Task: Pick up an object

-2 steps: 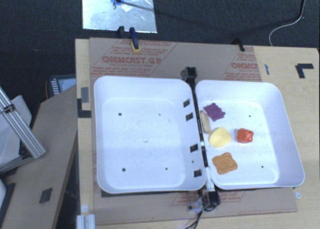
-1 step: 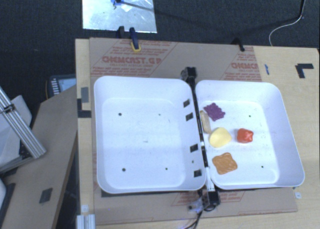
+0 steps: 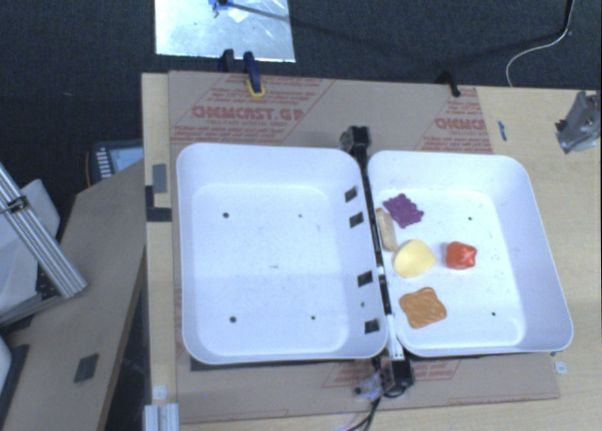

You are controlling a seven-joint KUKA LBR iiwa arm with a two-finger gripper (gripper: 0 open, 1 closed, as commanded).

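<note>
The right bin [image 3: 527,231] holds several small objects near its left side. A purple lumpy piece [image 3: 403,209] lies farthest back. A pale tan stick [image 3: 386,228] rests along the bin's left wall. A yellow rounded object [image 3: 414,258] sits in the middle, with a red object [image 3: 460,255] just to its right. A flat orange-brown piece [image 3: 422,307] lies nearest the front. A grey part of my gripper [image 3: 581,124] pokes in at the right edge, beyond the right bin's far right corner and well away from all the objects.
The left bin [image 3: 263,260] stands beside the right one, joined by a black-clipped divider [image 3: 372,241]. Both sit on a cardboard sheet [image 3: 282,109]. A shiny metal plate [image 3: 221,6] lies on the dark floor behind. A white cable [image 3: 546,39] hangs at the upper right.
</note>
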